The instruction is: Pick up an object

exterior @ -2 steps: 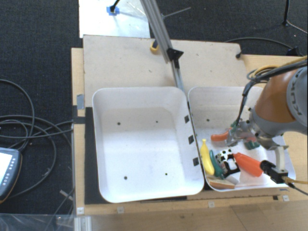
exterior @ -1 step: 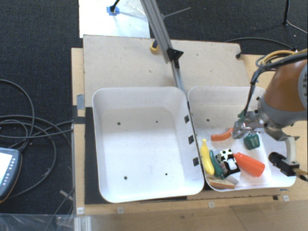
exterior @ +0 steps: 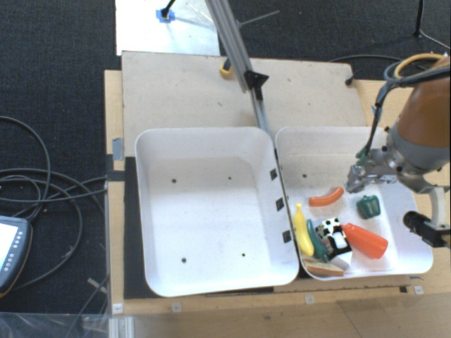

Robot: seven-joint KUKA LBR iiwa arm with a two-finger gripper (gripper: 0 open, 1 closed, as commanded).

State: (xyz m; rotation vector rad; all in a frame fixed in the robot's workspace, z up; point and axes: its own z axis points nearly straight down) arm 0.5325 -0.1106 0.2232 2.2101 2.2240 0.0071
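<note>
**Arm over the right bin, toys clustered at its near edge**

The bench [exterior: 183,90] carries two shallow white bins side by side. The left bin [exterior: 151,153] shows bare white floor with a few small dark dots. The right bin [exterior: 310,146] holds every loose object, and they sit toward its near edge and its near-left corner.

The arm [exterior: 426,115] reaches in over the right edge of the right bin, its orange band broad above the grey wrist. The gripper [exterior: 359,178] hangs over the middle of the right bin, toward the far side of the cluster. Its metal parts are small and blurred, so whether it is parted or closed cannot be told, and nothing can be seen held in it.

Just below and left of the gripper lies an orange sausage [exterior: 325,197], curved, near the bin's centre. A green pepper [exterior: 368,205] sits just beside the gripper on its near side, apart from the sausage. Nearer the front edge lies an orange carrot [exterior: 366,241], tilted with its thick end toward the right wall. Left of it stands a black-and-white toy [exterior: 333,234] (its exact kind is too small to tell), touching a dark teal piece [exterior: 317,239]. A yellow banana [exterior: 303,231] lies along the left wall, beside the teal piece. A tan slice [exterior: 325,269] rests at the near edge under this group.

A grey pole [exterior: 232,34] slants over the bench's far edge toward the gap between the bins.
</note>
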